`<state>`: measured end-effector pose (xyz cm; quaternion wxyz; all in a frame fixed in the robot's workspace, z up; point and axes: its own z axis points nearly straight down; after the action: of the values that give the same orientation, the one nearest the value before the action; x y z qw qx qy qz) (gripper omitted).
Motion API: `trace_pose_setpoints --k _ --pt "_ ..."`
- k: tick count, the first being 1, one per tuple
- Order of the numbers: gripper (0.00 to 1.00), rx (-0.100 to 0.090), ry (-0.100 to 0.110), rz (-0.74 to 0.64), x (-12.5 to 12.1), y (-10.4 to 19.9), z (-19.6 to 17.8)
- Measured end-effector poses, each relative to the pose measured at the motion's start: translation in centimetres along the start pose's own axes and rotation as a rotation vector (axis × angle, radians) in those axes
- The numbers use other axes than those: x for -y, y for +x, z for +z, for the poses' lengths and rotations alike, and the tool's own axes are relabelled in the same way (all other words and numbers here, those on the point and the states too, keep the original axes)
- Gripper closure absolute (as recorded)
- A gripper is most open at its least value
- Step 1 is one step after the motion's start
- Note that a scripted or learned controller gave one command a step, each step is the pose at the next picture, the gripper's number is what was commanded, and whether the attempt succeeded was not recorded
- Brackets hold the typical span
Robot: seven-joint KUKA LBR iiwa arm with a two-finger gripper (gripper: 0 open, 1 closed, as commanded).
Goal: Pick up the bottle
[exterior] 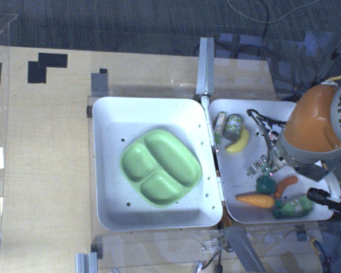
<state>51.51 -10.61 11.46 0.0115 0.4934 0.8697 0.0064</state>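
Note:
The bottle (295,207) is green with a pale label and lies on its side in the front right corner of the right bin (241,172). My gripper (265,162) hangs over the middle of that bin, a short way behind and to the left of the bottle and apart from it. The grey arm with its orange band (311,124) reaches in from the right above the bin's back right part.
Beside the bottle lie a carrot (256,199), a teal object (266,183) and a small orange-red piece (287,185). A banana (238,143) and a can (233,125) sit at the back left. The left bin (108,152) holds a green divided plate (161,166).

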Motion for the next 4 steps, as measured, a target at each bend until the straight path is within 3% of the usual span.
trace_pose_setpoints --k 1,2,3,4 --pt "1.00 -0.003 0.020 0.609 0.1 -1.0 -13.2" --pt "0.00 -0.003 0.020 0.608 0.1 -0.9 -13.2" --pt "0.00 -0.005 0.024 0.673 2.6 1.0 -0.8" --pt "0.00 -0.004 0.016 0.671 0.8 -2.4 2.6"
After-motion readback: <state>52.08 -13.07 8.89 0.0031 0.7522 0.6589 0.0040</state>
